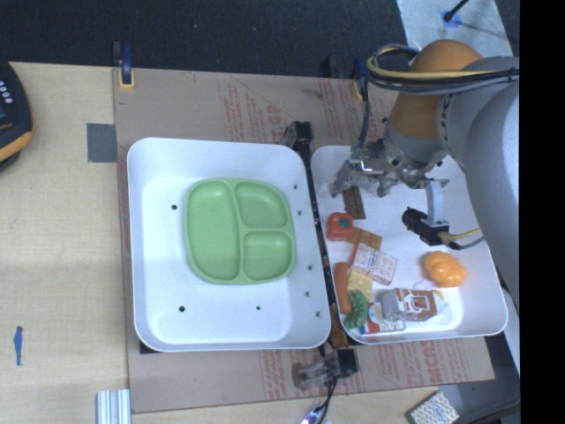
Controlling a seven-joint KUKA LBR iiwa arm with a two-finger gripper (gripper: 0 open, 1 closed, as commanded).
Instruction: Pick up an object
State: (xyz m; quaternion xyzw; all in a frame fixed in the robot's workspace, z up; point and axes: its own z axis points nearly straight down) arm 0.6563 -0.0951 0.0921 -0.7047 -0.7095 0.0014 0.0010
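White plastic makes up both shallow bins on the desk, and the end effector (381, 177) hangs low over the far end of the right bin (481, 321), above bare floor and just beyond a small brown stick-like piece (355, 203). Whether it is spread or pressed together cannot be told from this slanted view, and nothing shows between its tips.

To do the pick well, I would judge it best to choose something that stands free. The orange fruit (443, 268) near the right wall lies apart from the rest and offers a rounded body to close around. The red-orange toy (340, 226) beside the left wall is close to the rim, so a descent there risks striking it. Centre over the chosen piece, come straight down, then close.

Nearer the camera the right bin holds a crowded heap: flat printed packets (372, 263), a small carton (410, 306) and a green leafy piece (356, 305), overlapping and hard to separate. The left bin (150, 237) holds a green divided plate (238, 230), lying flat at its middle.
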